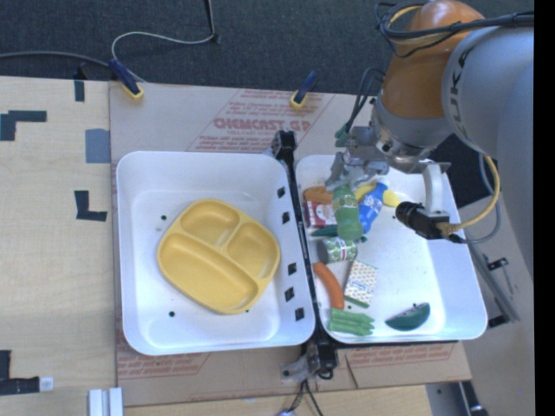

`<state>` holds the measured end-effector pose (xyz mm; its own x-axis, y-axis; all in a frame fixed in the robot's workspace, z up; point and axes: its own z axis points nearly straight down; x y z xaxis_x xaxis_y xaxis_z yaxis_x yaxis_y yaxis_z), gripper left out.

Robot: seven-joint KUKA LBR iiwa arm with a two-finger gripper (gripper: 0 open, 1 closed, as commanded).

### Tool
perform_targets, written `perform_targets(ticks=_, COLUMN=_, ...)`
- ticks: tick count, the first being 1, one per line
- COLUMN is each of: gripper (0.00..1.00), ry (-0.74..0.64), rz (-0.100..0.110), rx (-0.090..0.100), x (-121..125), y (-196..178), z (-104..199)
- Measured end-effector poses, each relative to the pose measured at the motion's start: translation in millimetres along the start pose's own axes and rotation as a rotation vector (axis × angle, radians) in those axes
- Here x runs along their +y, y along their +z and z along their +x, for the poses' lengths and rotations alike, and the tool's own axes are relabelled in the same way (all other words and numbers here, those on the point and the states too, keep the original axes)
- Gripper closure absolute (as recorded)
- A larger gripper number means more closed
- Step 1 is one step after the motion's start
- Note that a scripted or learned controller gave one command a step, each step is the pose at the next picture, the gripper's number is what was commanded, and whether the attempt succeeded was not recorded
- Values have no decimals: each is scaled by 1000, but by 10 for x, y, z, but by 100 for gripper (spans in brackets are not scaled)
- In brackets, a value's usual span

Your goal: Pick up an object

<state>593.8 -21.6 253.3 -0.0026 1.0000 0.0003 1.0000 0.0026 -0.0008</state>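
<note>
My gripper (350, 177) hangs low over the far left part of the right bin (451, 271), just above a pile of small items. Right under it stands a green bottle (348, 217), with a blue bottle (372, 208) and a yellow piece (389, 198) to its right. A brown item (316, 195) and a red box (321, 220) lie to its left. Nearer the front are a small can (339, 250), an orange carrot (329, 285), a patterned white packet (362, 282), green beans (351, 322) and a dark green piece (408, 317). The wrist hides what lies directly below it.
The left bin (139, 232) holds a yellow divided plate (218, 255). A black divider with clips (291, 232) runs between the bins. The grey arm with its orange band (434, 50) and a black cable part (422, 219) cover the right bin's far right side.
</note>
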Motion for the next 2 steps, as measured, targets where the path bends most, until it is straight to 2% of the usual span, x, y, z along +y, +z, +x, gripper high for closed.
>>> perform_targets(ticks=1, gripper=100, ry=0, rz=1, rx=1, x=-424, y=-128, z=548)
perform_targets(ticks=2, gripper=100, ry=3, rz=0, rx=-1, x=-743, y=-221, z=-43)
